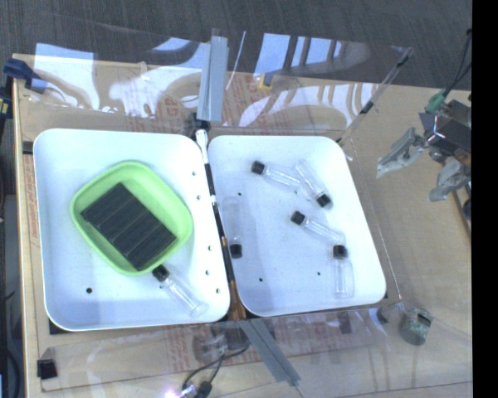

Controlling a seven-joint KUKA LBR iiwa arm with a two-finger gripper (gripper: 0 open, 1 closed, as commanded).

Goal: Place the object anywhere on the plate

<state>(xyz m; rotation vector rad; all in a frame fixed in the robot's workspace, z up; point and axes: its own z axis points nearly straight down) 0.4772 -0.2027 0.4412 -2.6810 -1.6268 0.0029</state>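
Observation:
In the left bin (54,247) sits a green plate (164,186), and a dark ribbed rectangular pad (129,222) lies across its middle. Just off the plate's lower right rim a clear vial with a black cap (178,288) rests on the bin floor. The right bin (270,293) holds several more clear black-capped vials, among them one at the upper middle (275,174) and one near the centre (315,225). My gripper (420,172) hovers outside the bins, over the bench at the right, open with nothing between its fingers.
A vial (231,226) lies along the left wall of the right bin. A clear shield panel and a metal post (213,77) stand behind the bins. Cables run along the left bench edge. Bare bench surface lies right of the right bin.

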